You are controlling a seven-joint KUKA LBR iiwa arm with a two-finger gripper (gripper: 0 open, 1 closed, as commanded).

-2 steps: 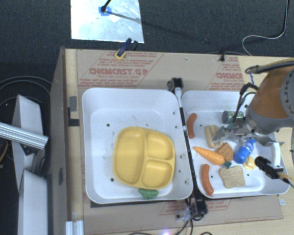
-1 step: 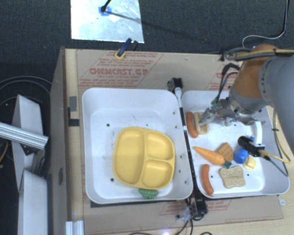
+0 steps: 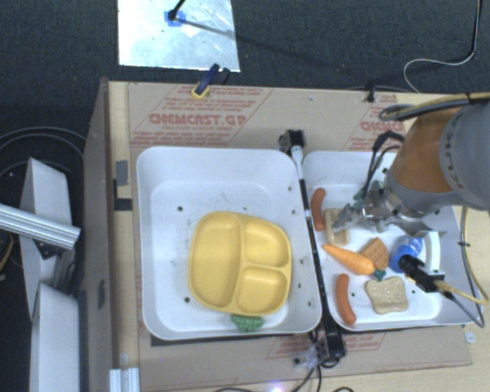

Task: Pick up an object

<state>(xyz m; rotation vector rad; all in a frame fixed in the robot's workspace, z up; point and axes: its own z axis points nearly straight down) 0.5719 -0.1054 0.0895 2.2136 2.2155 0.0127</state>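
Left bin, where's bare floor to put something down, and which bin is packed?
Left bin: bare white floor between its far wall and the yellow divided plate, plus a strip along its left wall. Right bin is crowded: carrot, toast, sausages, gripper.

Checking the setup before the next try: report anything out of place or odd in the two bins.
A green item pokes out from under the near edge of the yellow divided plate in the left bin, mostly hidden beneath it. The toy foods in the right bin lie loosely scattered, nothing spilled outside.

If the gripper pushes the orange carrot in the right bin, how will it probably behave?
The orange tapered carrot looks like rigid toy plastic, so probably stiff and light. Its rounded body may roll or slip sideways. It lies close to the waffle-patterned cracker, so a push would likely nudge that too.
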